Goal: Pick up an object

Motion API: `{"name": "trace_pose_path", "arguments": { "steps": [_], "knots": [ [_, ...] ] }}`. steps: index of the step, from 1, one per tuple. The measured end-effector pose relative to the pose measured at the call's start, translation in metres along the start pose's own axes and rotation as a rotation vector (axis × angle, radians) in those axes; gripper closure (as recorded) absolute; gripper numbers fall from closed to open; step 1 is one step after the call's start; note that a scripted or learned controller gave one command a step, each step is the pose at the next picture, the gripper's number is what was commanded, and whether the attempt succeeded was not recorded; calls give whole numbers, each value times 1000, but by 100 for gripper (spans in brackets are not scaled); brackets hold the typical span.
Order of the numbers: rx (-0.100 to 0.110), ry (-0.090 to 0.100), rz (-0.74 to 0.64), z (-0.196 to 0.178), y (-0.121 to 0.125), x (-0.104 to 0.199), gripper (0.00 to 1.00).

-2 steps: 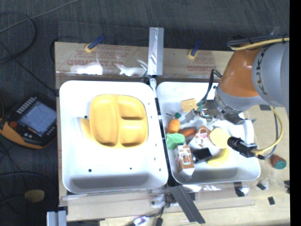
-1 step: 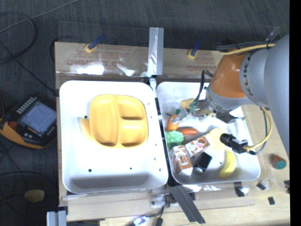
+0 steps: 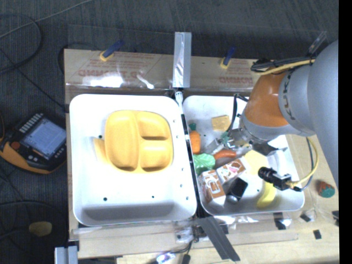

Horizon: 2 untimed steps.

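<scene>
My gripper (image 3: 226,143) is low over the middle of the right bin (image 3: 296,203), under the orange-banded wrist. Just beneath and beside it lie an orange-red piece (image 3: 224,155), a green crumpled item (image 3: 203,161) and an orange carrot-like piece (image 3: 194,142). A tan block (image 3: 220,121) sits behind it. Nearer the front lie two brown snack packets (image 3: 212,183) (image 3: 231,169), a small black object (image 3: 237,189), a yellow banana (image 3: 266,196) and a pale yellow piece (image 3: 253,160). I see nothing held in the gripper.
The left bin (image 3: 88,202) holds a yellow divided tray (image 3: 137,139). A metal post (image 3: 182,59) stands behind the wall between the bins. The arm covers the right bin's back right part.
</scene>
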<state>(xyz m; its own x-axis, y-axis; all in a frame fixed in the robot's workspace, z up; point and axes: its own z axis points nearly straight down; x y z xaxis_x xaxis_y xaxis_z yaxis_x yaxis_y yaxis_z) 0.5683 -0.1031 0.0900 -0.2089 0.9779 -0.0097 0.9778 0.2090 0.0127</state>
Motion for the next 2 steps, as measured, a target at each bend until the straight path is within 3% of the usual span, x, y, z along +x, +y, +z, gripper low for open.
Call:
{"name": "trace_pose_path", "arguments": {
  "steps": [1, 2],
  "knots": [
    [-3, 4, 1, -11, 2, 1, 100],
    [14, 7, 22, -93, 81, 45, 100]
  ]
}}
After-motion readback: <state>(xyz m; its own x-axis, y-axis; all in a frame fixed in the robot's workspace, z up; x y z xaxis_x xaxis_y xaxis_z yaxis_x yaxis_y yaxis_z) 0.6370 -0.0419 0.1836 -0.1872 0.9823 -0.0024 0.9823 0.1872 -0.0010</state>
